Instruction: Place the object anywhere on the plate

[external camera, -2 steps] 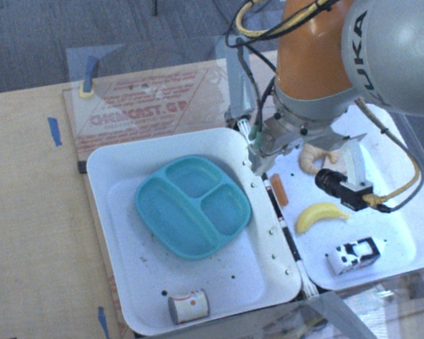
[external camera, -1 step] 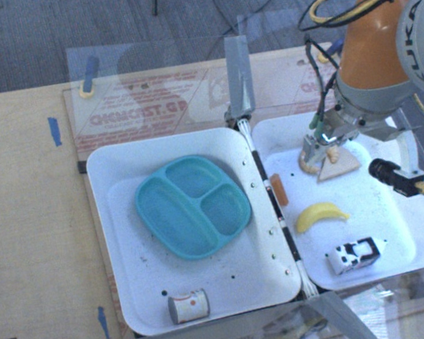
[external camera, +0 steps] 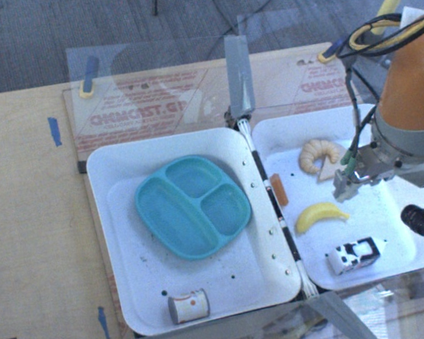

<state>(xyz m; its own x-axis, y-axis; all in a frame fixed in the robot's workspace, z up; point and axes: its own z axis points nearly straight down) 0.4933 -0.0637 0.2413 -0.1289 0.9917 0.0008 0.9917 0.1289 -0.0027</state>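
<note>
Grey carpet lies beyond a pale wooden bench (external camera: 33, 261) that bears two shallow white bins side by side; the left bin (external camera: 109, 183) holds a teal divided plate (external camera: 192, 206) at its centre, tilted so its long axis runs from ten to four o'clock, and a small cylindrical can (external camera: 189, 306) lies on its side near the bin's six o'clock edge; the right bin (external camera: 286, 131) holds a croissant (external camera: 317, 155) toward its twelve o'clock side, a yellow banana (external camera: 321, 216) at its centre, a black-and-white toy (external camera: 354, 255) at about five o'clock, and a small orange piece (external camera: 279, 189) hard against the nine o'clock wall; the arm (external camera: 418, 96) enters from three o'clock, its orange band above a grey wrist, angled down and toward nine o'clock; the gripper (external camera: 347, 179) hangs over the right bin, just beside the croissant at its four o'clock and above the banana at its one o'clock; whether its tips are spread or closed cannot be told, and nothing is seen between them.
</note>
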